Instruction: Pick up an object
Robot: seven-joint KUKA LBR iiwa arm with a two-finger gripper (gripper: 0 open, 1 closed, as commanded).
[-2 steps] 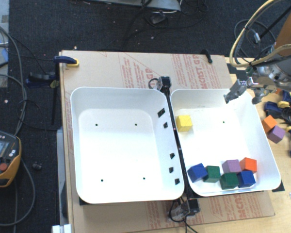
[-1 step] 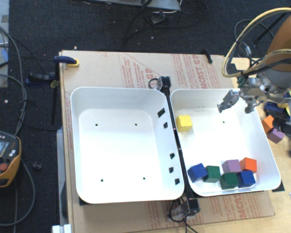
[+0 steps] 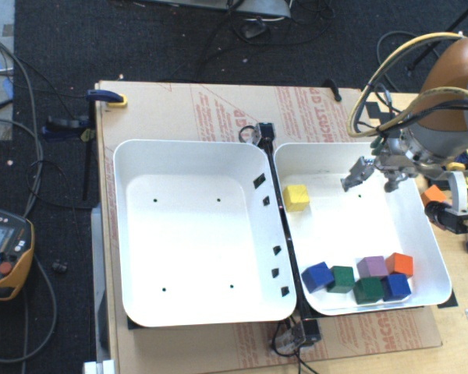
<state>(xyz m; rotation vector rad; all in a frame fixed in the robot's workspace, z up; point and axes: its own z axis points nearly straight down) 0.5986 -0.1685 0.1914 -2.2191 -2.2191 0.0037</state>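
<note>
Cardboard-topped table (image 3: 218, 107) carries two white bins. We see end effector (image 3: 373, 176) over right bin (image 3: 429, 232), fingers spread, nothing between — small yellow cube (image 3: 296, 197) near left wall, six coloured blocks (image 3: 360, 277) clustered along front edge.

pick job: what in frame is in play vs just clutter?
In play:
- pincer, over the right bin
- yellow block
- cluster at the bin's near edge: blue, green, purple, orange blocks

Clutter:
- left bin
- pendant
- cables
- clamp
</note>
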